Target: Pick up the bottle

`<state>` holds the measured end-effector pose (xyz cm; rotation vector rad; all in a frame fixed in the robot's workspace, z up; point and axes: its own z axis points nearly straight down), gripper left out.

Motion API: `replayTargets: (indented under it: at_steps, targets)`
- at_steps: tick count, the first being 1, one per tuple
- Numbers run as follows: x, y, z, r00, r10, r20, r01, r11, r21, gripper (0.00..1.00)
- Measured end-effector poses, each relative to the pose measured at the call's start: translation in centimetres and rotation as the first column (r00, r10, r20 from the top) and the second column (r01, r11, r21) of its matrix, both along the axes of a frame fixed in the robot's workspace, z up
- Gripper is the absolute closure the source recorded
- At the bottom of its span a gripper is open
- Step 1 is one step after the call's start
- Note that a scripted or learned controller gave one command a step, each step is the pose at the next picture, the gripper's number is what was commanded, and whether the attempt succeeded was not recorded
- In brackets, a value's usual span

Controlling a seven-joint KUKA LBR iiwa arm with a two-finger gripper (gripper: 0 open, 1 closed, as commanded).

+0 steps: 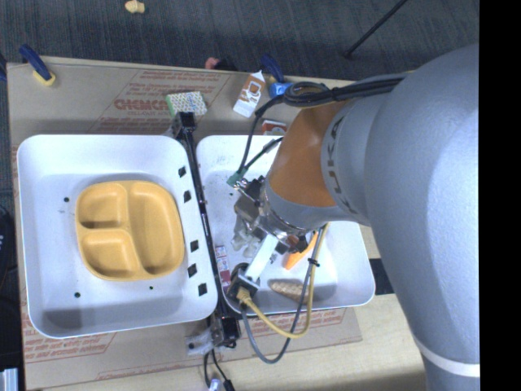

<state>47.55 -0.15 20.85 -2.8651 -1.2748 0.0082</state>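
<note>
Cardboard covers the table under your two white bins, printed with red lettering and held by blue clamps at the far edge. In the left bin you have a yellow divided tray, lying flat near the middle, with three compartments facing up. A black strip runs along the seam where the two bins meet.

Your arm comes in from the right and hangs over the right bin, its grey body and orange band hiding most of that bin's floor. The claw sits low over the bin's left half, close to the dividing strip. You cannot tell from this angle whether it is open or closed; the wrist and cables cover it. A yellow cable loops out from below the wrist, over the near rim of the bin.

Just beside the claw there is a pale, glassy shape that may be the bottle, but it is too blurred and too hidden for you to be sure. Near the bin's front wall you can see an orange object and a brownish, elongated object, lying close together under the arm.

Beyond the bins, on the cardboard, lie a small green patterned pad and a white carton.
</note>
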Motion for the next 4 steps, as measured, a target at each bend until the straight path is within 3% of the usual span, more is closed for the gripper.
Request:
replayTargets:
  at_steps: [1,2,3,4]
  targets:
    - [0.0,3.0,-1.2,1.0,0.017,-0.002,-0.017,1.0,-0.001,1.0]
    - [0.0,-0.9,-1.2,0.9,0.437,0.001,-0.437,0.9,0.002,1.0]
    - [0.0,-8.0,-1.7,0.889,0.458,0.003,-0.458,0.889,0.001,1.0]
    - [0.1,-11.7,3.1,0.948,0.319,0.004,-0.319,0.948,-0.001,1.0]
